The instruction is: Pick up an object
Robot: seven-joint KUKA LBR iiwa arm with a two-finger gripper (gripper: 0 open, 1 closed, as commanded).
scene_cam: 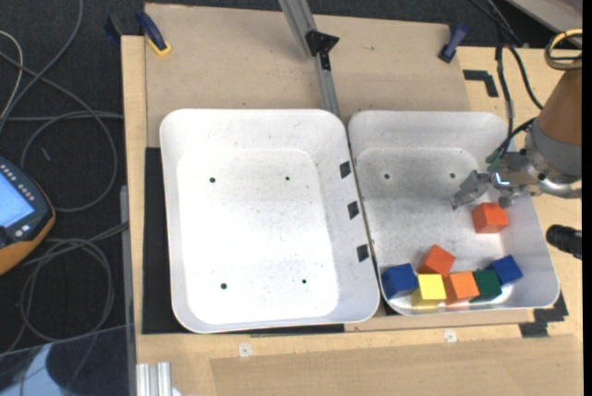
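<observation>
Fingers (467, 191) of mine seem spread apart over the right bin (407, 130), holding nothing. Going rightward, an orange cube (489, 217) lies near, toward five o'clock of my gripper (476, 191); its axis shows no obvious long direction.

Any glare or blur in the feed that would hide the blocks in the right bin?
Camera view: lighting is even, with no harsh glare on the right bin; the lone orange block and the row of blocks along the near wall read clearly; the gripper looks slightly soft, and its fingers are hard to make out.
</observation>
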